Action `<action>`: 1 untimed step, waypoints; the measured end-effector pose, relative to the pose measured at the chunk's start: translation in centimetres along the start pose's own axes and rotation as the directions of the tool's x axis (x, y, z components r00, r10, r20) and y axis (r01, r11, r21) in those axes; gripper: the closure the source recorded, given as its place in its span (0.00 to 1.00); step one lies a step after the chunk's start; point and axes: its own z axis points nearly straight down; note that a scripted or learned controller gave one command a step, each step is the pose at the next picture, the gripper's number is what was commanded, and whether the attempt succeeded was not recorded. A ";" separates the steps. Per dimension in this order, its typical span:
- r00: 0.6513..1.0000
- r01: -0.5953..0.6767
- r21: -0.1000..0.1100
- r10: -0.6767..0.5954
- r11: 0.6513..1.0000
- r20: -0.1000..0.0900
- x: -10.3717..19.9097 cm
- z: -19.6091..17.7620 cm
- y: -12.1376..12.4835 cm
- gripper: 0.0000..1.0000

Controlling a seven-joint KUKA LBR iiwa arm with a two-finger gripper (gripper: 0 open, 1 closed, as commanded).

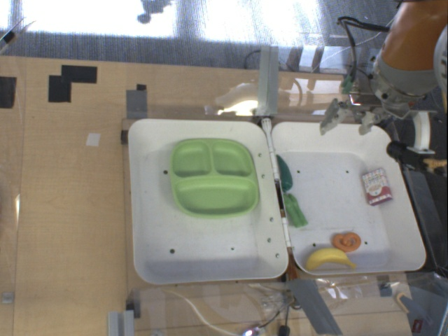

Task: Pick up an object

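Sitting in the left bin [150,257], a green divided plate [213,177] fills the middle. Right of the divider, the right bin [329,170] holds a green pepper [290,196], a banana [330,258], an orange ring [346,241] and a small red box [376,186]. At upper right, the gripper [348,120] hangs spread and empty.

No legible text anywhere — small red-white carton [376,186] (right bin) bears print, too blurred to read.

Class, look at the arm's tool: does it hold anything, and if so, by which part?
Nothing is held. The open tool hangs above the right white bin's far edge, with no object between its fingers.
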 end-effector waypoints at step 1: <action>0.993 0.116 0.002 -0.116 0.993 0.000 0.2 14.5 -3.0 0.00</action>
